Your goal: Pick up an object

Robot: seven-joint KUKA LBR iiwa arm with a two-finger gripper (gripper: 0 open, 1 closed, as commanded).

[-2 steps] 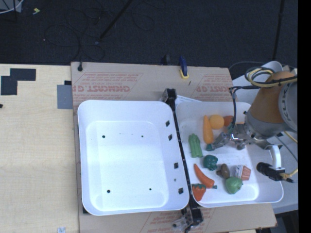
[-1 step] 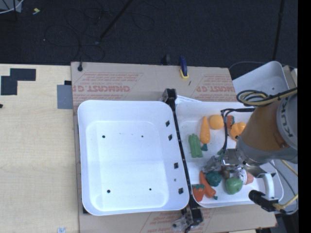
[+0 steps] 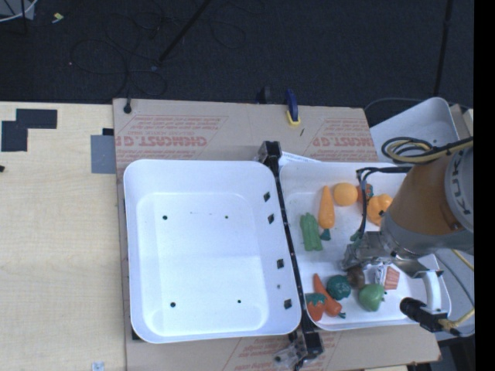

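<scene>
Arm reaching in low over right bin (image 3: 305,178), gripper (image 3: 370,267) down among the toys; finger state unreadable. Inside: green ball (image 3: 371,297) just under gripper, carrot (image 3: 326,207), orange fruit (image 3: 345,194) behind.

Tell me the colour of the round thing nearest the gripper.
Green: the ball by the gripper, in the camera view.

bench (image 3: 54,246) | cardboard sheet (image 3: 201,134) on it | two white bins (image 3: 139,207) atop
</scene>
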